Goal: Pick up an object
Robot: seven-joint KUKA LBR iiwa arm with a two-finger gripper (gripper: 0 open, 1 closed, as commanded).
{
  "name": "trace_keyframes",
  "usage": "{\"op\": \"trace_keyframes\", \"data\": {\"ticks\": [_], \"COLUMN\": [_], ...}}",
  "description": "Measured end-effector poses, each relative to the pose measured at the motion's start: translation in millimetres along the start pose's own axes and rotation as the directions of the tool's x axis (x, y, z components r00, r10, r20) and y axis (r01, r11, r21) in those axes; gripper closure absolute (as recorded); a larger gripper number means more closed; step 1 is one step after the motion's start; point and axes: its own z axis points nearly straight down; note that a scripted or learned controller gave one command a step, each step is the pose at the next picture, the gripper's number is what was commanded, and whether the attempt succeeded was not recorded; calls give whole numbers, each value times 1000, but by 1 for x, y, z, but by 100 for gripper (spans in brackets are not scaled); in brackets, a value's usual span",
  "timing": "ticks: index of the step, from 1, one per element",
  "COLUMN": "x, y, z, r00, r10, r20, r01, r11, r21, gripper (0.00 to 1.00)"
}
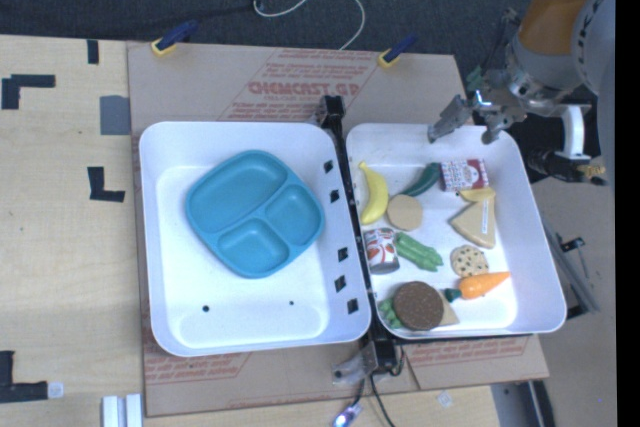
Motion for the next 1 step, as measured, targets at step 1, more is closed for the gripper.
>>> {"op": "trace_keyframes", "data": {"ticks": [1], "x": [41], "y": [-24], "z": [-169], "r00": [1000], "r10": [-5], "r20": [2], "r01": [5], "r11": [1000], "r21": [-20], "gripper": [0]}}
